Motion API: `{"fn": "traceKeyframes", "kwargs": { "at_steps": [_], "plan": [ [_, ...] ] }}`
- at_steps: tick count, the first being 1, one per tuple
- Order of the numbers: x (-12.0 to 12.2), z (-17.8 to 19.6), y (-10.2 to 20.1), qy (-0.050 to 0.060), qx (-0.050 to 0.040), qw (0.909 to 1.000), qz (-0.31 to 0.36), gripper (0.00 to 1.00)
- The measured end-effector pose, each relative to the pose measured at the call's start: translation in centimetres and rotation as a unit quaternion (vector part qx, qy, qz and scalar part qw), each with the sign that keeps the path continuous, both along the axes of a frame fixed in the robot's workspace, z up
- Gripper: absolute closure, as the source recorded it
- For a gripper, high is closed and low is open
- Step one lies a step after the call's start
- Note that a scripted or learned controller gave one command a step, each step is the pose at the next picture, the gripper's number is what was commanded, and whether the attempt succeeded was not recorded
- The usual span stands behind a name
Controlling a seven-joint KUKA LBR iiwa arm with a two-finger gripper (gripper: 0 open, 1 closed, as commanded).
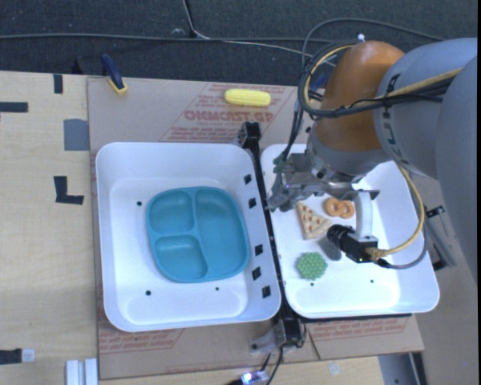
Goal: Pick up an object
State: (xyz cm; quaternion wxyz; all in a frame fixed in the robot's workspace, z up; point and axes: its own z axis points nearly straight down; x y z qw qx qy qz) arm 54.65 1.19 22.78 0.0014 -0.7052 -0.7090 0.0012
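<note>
Cardboard covers the bench under two white bins, and we take the right bin (401, 295) as landmark. Left of it, the other bin (120, 295) holds a blue divided plate (196, 233). Inside it lie a pizza slice (309, 220), pretzel (339, 208) and green ball (311, 265). Our arm (361, 95) hangs over its upper left; gripper (293, 184) state we cannot tell.

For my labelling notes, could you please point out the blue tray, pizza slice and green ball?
blue tray (197, 234), camera view: centre divider.
pizza slice (309, 220), camera view: its middle.
green ball (311, 265), camera view: its top.
</note>
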Motion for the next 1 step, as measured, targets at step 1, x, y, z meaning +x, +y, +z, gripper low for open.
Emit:
{"fn": "traceKeyframes", "kwargs": {
  "at_steps": [1],
  "plan": [
    [-1.12, -0.67, 5.71, 0.0, 0.0004, 1.0, 0.001, 1.0]
  ]
}}
